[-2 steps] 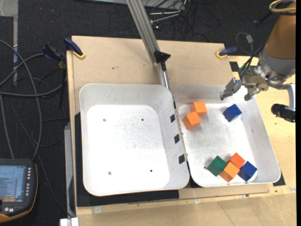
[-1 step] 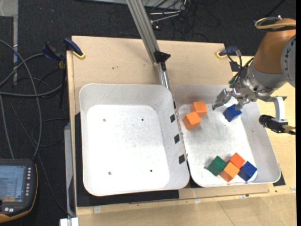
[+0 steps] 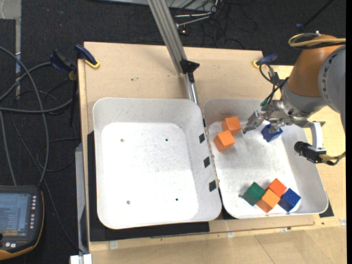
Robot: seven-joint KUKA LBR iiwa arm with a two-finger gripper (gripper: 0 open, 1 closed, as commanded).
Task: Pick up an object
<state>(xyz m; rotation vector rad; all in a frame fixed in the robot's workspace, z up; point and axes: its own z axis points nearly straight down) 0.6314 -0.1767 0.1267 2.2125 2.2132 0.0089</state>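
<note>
in the right bin (image 3: 308, 172), fingers (image 3: 254, 121), grip state unclear, hover beside two orange cubes (image 3: 227, 132).

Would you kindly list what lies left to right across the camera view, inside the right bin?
Orange cube → second orange cube → green cube → gripper → blue cube by the gripper → blue cube at the front.

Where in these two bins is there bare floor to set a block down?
The left bin offers bare floor throughout. In the right bin, a patch lies between the two orange blocks up top and the four-block cluster. Crowded beside the gripper and blue block.
</note>
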